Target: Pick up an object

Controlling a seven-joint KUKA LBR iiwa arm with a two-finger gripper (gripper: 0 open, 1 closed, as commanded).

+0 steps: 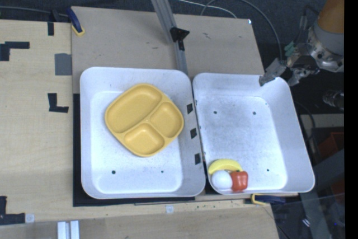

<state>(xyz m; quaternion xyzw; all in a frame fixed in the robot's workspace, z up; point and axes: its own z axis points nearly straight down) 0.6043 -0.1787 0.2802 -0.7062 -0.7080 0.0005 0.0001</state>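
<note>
Two white bins sit side by side on your worktop. The left bin has a yellow tray with three parts in it. The right bin has three small things bunched in its near left corner: a yellow banana shape, a white ball and a small red thing. They touch each other and sit close against the bin wall.

Your arm is up at the far right corner of the right bin. The jaws hang just over that corner. You can't tell if they are open or closed from up here, and you see nothing held in them.

So the little pile lies well away from the jaws, across the whole right bin, toward the near left corner. I think you must bring the jaws down that way. The yellow tray is further off and flat, so it looks harder to grab.
</note>
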